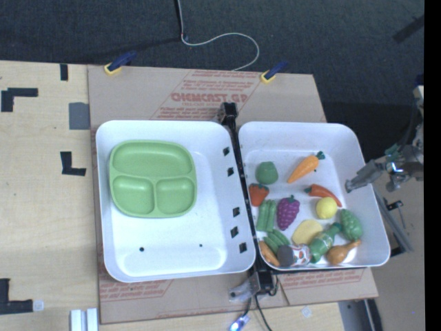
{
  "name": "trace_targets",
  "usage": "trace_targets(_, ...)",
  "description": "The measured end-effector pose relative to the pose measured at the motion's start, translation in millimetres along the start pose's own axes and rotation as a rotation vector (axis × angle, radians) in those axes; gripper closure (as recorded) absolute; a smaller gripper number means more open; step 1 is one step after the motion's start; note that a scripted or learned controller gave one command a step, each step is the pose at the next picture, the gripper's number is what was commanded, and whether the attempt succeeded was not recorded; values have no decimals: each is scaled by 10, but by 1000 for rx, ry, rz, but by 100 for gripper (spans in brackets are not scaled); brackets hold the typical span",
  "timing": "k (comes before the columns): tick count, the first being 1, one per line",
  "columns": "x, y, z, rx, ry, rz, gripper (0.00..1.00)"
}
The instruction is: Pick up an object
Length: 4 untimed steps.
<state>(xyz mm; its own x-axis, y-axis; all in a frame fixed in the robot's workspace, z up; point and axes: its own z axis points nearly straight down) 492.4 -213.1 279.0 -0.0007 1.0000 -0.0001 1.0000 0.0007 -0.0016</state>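
Under both bins lies a sheet of brown cardboard (207, 95) printed with red lettering, held at its far edge by two yellow-and-blue clamps (120, 62), and it rests on a pale wooden bench (41, 205) marked with black tape shapes. Beyond the bench the floor is dark carpet (310, 19), crossed by a thin white cable (220, 43). On the left, one white bin (117, 261) holds a green divided plate (152, 178). Its neighbour, the right bin (348, 140), carries the toy food: a carrot (304, 167), a green pepper (267, 172), purple grapes (287, 212), a lemon (326, 207) and more pieces crowded toward the near corner. At the right bin's outer rim, the gripper (358, 179) hangs above the edge with nothing seen between its tips; whether it is released or clenched, I cannot tell.
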Motion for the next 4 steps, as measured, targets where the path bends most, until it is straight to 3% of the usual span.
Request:
trace_targets(1,607,-80,-1316,-14,-2,-8,0)
trace_targets(2,1664,-82,-2645,-19,1,-14,0)
trace_targets(3,1608,-83,-2661,-1,-1,-3,100)
trace_targets(4,1085,-104,-1261,15,0,6,100)
